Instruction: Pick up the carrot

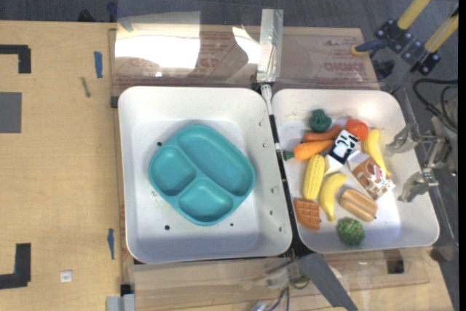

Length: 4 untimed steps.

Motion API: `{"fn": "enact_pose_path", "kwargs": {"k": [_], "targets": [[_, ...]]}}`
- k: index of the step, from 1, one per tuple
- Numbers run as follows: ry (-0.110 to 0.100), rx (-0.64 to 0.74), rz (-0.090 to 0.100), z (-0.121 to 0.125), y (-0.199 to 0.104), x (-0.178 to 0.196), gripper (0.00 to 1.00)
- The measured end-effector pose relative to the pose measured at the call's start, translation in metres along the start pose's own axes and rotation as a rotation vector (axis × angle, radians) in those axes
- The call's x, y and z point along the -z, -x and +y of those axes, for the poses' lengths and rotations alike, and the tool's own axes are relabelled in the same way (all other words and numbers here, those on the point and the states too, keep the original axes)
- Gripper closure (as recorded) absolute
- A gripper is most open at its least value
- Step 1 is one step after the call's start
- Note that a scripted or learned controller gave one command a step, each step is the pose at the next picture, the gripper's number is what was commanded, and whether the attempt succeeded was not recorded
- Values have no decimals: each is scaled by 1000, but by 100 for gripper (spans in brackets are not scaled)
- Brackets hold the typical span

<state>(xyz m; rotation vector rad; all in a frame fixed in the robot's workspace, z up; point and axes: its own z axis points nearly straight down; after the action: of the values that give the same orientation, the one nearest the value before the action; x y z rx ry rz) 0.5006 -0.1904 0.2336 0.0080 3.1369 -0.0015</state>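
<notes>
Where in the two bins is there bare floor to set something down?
The left bin has bare white floor all around the teal plate, widest along its far and near edges. In the right bin, food crowds the middle: carrot, corn, banana, hot dog. Bare strips remain at its far left corner and near right corner.

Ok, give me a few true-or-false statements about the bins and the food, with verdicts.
1. The teal plate lies in the left bin. True.
2. The carrot lies on the plate. False: it lies in the right bin, left of the black and white box.
3. The corn lies just below the carrot in this view. True.
4. The tool holds the carrot. False: it sits at the right bin's right edge, apart from the carrot.
5. The waffle lies in the left bin. False: it is in the right bin, near its left wall.
</notes>
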Motion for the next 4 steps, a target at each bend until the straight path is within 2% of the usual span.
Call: {"fn": "enact_pose_path", "kwargs": {"k": [1, 2, 3, 4], "targets": [[4, -56, 7, 72, -21, -88, 0], [4, -103, -5, 147, 87, -46, 0], [2, 19, 1, 170, 87, -48, 0], [2, 136, 3, 170, 75, -48, 0]]}}
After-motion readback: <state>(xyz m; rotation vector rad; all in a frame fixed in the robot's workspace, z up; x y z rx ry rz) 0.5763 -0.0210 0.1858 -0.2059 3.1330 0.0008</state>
